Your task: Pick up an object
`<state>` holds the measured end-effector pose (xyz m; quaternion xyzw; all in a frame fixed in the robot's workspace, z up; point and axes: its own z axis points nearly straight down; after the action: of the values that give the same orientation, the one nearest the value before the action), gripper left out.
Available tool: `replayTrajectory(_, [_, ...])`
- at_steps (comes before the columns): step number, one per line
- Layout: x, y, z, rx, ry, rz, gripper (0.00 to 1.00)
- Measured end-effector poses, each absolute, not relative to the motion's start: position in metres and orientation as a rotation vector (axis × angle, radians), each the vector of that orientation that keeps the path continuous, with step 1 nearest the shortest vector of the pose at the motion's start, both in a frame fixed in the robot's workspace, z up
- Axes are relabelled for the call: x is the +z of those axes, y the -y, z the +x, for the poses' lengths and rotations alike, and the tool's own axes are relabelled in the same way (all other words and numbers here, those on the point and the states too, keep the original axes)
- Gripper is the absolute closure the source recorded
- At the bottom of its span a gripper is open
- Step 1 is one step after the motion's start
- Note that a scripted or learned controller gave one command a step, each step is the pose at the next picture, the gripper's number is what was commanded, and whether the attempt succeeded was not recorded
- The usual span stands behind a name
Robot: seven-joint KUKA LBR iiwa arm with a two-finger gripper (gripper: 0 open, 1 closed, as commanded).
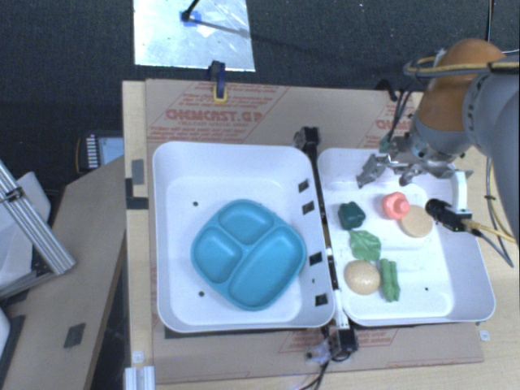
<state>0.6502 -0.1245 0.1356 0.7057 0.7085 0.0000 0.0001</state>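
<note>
Pincer (388, 169) hovers open and empty above the right bin (467, 299), presumably lining up on the pink toy (395, 205).

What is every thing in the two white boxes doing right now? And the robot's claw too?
blue plate: lying flat in the left bin, nothing on it.
dark green piece: lying loose in the right bin.
pink piece: loose, beside the tan round piece.
leafy green piece: lying flat.
yellowish ball: resting beside the green pod.
gripper: above the right bin's back edge, holding nothing.
</note>
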Motion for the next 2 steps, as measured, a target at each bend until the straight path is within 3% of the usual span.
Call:
replayTrajectory(1, [0.084,0.124,0.650,-0.001,-2.226,2.217,0.00])
replayTrajectory(2, [0.098,0.124,0.652,0.004,-2.224,2.212,1.00])
